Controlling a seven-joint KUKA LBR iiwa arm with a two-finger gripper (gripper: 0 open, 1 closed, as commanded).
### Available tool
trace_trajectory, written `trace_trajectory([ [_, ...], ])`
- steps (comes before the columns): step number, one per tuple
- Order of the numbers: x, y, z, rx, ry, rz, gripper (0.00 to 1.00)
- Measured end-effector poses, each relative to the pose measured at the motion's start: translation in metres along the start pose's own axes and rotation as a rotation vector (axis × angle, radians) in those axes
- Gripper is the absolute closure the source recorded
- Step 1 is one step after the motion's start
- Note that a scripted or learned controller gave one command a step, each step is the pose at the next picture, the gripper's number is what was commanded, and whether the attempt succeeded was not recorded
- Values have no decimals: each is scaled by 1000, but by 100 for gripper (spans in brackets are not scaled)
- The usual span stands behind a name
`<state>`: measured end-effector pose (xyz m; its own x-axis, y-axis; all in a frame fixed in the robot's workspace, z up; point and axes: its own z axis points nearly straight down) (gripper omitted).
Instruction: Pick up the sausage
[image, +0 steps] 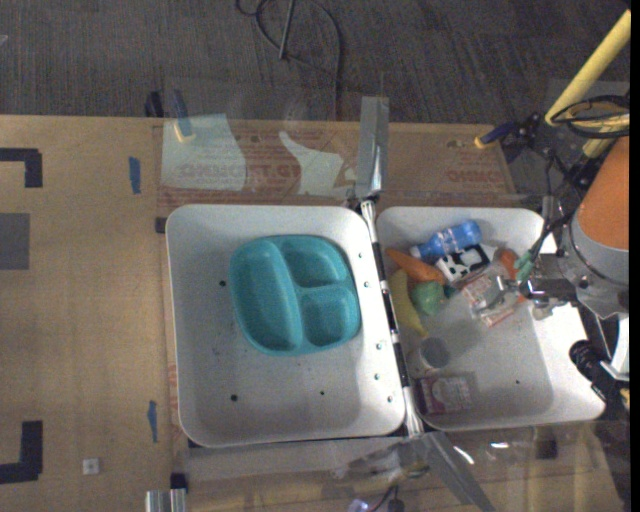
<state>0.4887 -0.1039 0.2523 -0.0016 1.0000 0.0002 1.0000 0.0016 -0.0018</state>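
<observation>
The sausage (413, 264) lies in the right bin (520, 385), an orange-brown link slanting along the bin's upper left part. It is left of the gripper (497, 295), well apart from it, with other clutter in between. Nothing of the sausage is between the fingers.

The gripper hangs over the middle of the right bin, reaching in from the right on the grey arm with the orange band (612, 205). Its clear, glinting tip is tangled visually with the things under it, and whether it is parted or closed I cannot tell from here.

Just left of the gripper, between it and the sausage, sits a small black-and-white cow-patterned item (462, 264). Up and left of the gripper is a blue bottle (450, 240). An orange piece (509, 263) rests just above the gripper, close to it. Further left, below the sausage, a green object (428, 297) lies beside a yellow banana-like shape (404, 303) that runs along the bin's left wall. Below and left of the gripper there is a small grey round cup (434, 352), and below that a flat pinkish packet (446, 392) near the bin's lower left corner.

Far to the gripper's left, the left bin (200, 380) holds a teal divided plate (296, 293) with three compartments.
</observation>
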Motion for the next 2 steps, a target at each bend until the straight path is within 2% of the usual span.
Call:
trace_trajectory([
  [1,-85,37,-17,-3,-2,-55,0],
  [2,-106,75,52,-2,0,-211,0],
])
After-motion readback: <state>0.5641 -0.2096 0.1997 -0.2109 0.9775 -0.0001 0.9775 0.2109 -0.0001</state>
